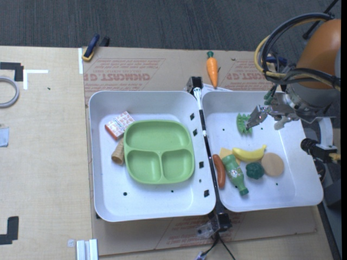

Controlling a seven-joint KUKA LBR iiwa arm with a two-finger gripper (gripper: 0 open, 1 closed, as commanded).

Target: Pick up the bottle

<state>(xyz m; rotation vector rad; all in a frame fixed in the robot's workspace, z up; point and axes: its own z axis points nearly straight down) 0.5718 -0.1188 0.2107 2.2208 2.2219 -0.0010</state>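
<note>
Bottle (235,174): green, lying on its side on the floor of the right bin (303,196), toward the bin's 7 o'clock corner, cap end pointing to about 5 o'clock. Sausage (219,170) lies just beside it at 9 o'clock. Banana (249,154) sits at its 1 o'clock, close by; dark green broccoli (255,170) at 3 o'clock, with a tan round cookie (273,164) beyond that. Gripper (255,117) hangs over the bin's upper half, well apart from the bottle at 12 to 1 o'clock, fingers slightly spread with nothing between them, next to a small green leafy toy (242,122). Left bin (103,161) carries a green divided plate (160,151).
</note>
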